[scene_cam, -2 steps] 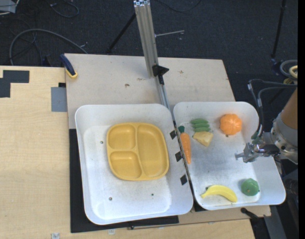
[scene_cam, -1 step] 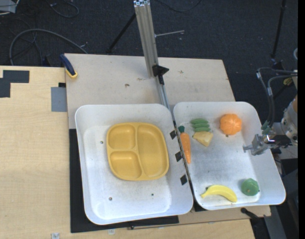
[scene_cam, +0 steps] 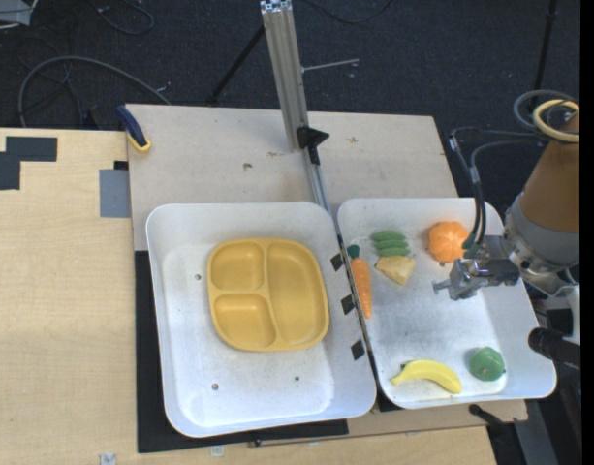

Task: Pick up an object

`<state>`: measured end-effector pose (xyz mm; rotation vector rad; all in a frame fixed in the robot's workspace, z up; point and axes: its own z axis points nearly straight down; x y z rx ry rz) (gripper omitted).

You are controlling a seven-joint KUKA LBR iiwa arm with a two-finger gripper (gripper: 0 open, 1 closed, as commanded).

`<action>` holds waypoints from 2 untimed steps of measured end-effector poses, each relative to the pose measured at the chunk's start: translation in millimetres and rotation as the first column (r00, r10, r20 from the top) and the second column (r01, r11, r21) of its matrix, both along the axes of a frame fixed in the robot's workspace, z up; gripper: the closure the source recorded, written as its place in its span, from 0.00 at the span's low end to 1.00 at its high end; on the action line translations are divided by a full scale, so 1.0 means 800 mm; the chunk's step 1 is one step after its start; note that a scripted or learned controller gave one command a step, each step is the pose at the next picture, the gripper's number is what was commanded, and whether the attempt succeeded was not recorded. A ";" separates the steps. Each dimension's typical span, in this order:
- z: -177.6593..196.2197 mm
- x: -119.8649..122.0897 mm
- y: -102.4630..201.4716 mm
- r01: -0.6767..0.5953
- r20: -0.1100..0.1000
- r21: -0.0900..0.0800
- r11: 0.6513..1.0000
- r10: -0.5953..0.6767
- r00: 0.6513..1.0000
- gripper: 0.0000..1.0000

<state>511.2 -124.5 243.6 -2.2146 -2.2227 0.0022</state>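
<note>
The right bin (scene_cam: 413, 342) holds several toy foods: an orange ball (scene_cam: 448, 240), a green pod (scene_cam: 390, 241), a pale yellow wedge (scene_cam: 395, 269), a carrot (scene_cam: 361, 286) along its left wall, a banana (scene_cam: 427, 376) and a green apple (scene_cam: 486, 362) near the front. My gripper (scene_cam: 458, 285) hangs over the right part of this bin, just below the orange ball and to its right. Nothing shows between its fingers.
The left bin (scene_cam: 180, 376) bears a yellow divided plate (scene_cam: 268, 293). A metal post (scene_cam: 288, 66) rises behind the bins. The arm's orange band (scene_cam: 553, 187) stands at the right edge, above the bin's right wall.
</note>
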 end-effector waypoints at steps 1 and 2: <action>-0.015 0.011 0.057 0.001 -0.001 0.000 1.000 -0.001 1.000 1.00; -0.008 0.019 0.114 0.002 0.000 -0.001 1.000 -0.002 1.000 1.00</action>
